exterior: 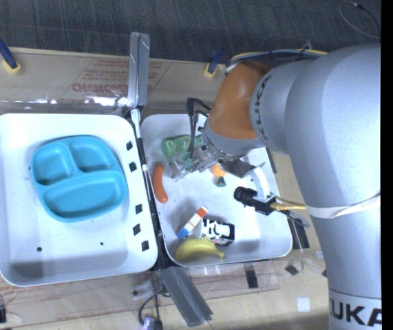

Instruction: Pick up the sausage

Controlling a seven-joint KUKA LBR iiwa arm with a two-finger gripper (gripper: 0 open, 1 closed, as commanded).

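Although the gripper (pixel 186 165) hangs low in the right bin (pixel 255 236), just beside the sausage (pixel 159 183), whether it is open or closed cannot be told from this angle, because the grey arm (pixel 334 115) and its orange band (pixel 234 105) cover much of it. The sausage lies lengthwise close along the bin's left wall, with the gripper off to its upper right and a crumpled green item (pixel 179 145) just behind the gripper.

The chief risk, as I judge it, is that wall: a descent aimed at the sausage could strike the sloping side, or catch one flank alone and roll the sausage away. The green item is near enough to be caught instead, and a small orange piece with a green tip (pixel 219 177) sits just on the gripper's other side. A smooth, rounded sausage may also slip from a shallow pinch.

The banana (pixel 197 251), the black-and-white packet (pixel 217 230) and the small white box (pixel 190 223) lie well clear of the sausage — as does the blue divided plate (pixel 79 177) in the left bin (pixel 7 253)
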